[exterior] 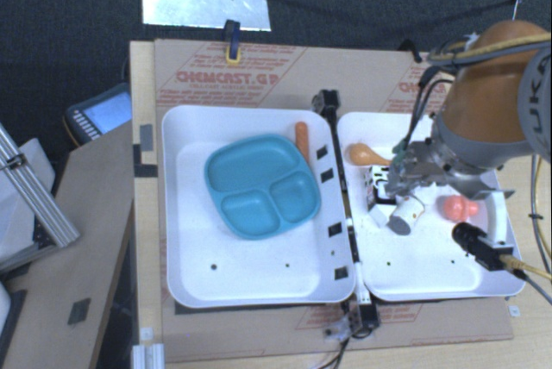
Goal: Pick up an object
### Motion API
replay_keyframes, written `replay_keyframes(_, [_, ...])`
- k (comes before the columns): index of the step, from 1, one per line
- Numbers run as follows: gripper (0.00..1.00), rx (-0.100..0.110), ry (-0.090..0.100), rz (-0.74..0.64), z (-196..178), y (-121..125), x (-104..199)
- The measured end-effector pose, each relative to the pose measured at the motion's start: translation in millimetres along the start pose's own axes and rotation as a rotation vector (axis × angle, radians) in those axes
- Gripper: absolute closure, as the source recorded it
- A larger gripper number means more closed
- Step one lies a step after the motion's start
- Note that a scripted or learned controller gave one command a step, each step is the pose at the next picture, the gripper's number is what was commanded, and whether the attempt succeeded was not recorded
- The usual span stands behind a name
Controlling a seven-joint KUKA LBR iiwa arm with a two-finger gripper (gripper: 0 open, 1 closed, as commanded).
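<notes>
KUKA bench, seen from above: I am hanging my pincer (404,182) low over the right bin (431,290), directly above a short white cylinder (404,216) that is lying tilted on its side near the bin's middle, its grey end face turned toward the bin's near edge. From this angle I cannot tell whether my pincer is spread or pressed together, or whether it is touching the cylinder.

The right bin is holding 4 loose things. A small black-and-white item (377,184) is sitting just left of the cylinder, partly tucked under my wrist and too small to make out. A tan pear-shaped piece (362,154) is resting toward the far left corner, and a pink lump (457,208) is lying to the cylinder's right.

The left bin (194,272) is carrying a blue plate (259,186) with 3 compartments, lying flat at its centre, and an orange stick (301,139) just beyond the plate's far right rim.

A black strip with clips (338,186) is running between the 2 bins. Both are sitting on a cardboard sheet (224,74).
</notes>
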State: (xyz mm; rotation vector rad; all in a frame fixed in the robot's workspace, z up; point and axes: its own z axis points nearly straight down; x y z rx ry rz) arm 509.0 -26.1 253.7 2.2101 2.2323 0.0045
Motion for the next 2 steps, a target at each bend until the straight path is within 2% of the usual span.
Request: replay_keyframes(2, [1.00, 0.001, 0.000, 0.000, 1.3, 5.8, 111.2])
